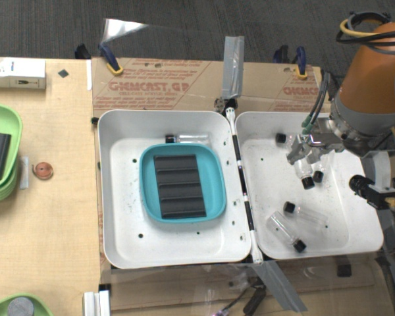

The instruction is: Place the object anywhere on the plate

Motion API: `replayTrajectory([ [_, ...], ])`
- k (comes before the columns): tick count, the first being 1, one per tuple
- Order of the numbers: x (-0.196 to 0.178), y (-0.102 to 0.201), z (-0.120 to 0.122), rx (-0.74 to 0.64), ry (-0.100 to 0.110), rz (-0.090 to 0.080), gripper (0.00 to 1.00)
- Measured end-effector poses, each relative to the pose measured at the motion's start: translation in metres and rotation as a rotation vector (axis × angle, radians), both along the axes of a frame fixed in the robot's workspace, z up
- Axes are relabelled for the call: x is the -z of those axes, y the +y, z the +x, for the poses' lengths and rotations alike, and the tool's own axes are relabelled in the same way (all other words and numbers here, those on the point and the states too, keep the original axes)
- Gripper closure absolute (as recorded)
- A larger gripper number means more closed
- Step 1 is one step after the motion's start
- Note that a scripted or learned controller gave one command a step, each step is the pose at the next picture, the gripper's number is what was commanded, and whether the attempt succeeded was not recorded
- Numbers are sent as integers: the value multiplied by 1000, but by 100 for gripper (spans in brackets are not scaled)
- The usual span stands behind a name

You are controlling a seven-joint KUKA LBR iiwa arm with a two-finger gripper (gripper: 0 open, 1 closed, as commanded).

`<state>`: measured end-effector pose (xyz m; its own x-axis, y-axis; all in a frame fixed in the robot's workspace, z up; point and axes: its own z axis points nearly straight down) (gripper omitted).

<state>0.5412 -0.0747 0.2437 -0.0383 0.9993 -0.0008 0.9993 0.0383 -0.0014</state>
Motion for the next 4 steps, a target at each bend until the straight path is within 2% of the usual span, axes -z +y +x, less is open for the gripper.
replayTrajectory([
  [1, 53, 61, -13, -84, 2, 0, 100],
  [2, 53, 60, -13, -83, 2, 0, 0],
  [3, 45, 59, -12, -80, 3, -1, 100],
  [4, 53, 128, -37, -239, 3, 0, 100],
])
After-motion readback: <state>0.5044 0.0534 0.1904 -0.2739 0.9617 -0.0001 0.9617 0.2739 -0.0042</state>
